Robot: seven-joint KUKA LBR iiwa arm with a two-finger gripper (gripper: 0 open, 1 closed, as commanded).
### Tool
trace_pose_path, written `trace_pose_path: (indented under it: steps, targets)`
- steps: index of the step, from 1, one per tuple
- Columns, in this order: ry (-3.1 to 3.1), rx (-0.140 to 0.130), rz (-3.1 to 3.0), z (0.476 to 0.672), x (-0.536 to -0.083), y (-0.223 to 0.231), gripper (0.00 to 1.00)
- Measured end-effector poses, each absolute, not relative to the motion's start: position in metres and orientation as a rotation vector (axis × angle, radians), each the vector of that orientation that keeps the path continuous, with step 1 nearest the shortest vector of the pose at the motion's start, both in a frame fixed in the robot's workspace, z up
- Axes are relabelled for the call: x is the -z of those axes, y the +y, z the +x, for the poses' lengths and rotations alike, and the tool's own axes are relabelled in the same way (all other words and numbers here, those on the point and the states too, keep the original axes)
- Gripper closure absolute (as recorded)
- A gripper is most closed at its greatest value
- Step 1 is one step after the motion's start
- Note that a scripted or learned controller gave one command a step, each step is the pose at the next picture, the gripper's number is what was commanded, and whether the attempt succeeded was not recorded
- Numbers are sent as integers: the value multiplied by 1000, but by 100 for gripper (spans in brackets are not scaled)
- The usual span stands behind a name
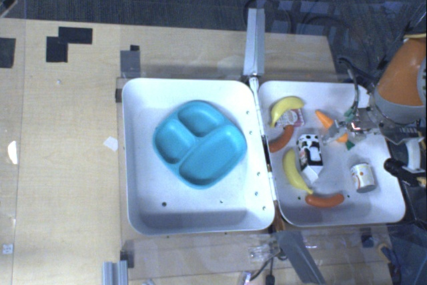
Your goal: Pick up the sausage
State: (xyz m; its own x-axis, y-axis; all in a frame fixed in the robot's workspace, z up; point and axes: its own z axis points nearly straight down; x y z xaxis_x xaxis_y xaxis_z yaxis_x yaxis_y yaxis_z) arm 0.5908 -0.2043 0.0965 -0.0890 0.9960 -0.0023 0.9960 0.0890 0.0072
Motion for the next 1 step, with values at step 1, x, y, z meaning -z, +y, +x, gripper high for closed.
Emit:
trace_pose_path:
  steps: [1]
  targets:
    - [2306,-9,2122,518,-89,-205,0]
